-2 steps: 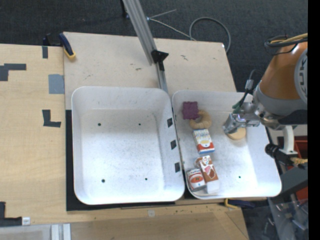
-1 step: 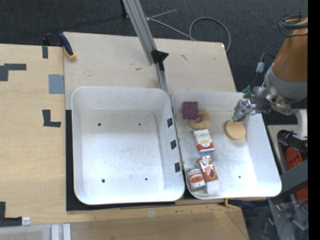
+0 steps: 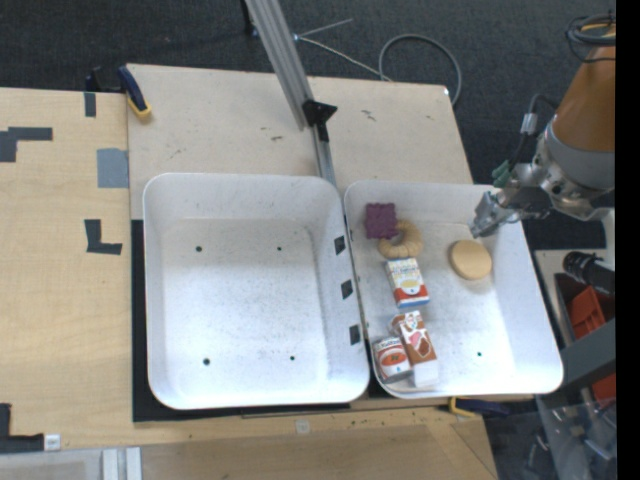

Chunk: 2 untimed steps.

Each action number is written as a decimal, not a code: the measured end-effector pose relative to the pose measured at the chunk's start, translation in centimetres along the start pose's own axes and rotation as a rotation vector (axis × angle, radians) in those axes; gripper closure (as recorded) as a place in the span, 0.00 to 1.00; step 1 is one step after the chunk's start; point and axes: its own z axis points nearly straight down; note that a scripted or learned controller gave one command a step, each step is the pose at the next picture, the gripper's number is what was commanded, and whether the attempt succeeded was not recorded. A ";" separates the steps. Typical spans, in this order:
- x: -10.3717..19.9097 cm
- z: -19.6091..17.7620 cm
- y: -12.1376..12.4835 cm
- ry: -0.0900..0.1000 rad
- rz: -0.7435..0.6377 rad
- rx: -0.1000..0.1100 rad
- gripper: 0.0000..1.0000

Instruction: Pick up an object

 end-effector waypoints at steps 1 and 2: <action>4.8 1.6 1.8 0.001 -0.004 0.004 1.00; 10.1 3.3 3.4 0.001 -0.005 0.004 1.00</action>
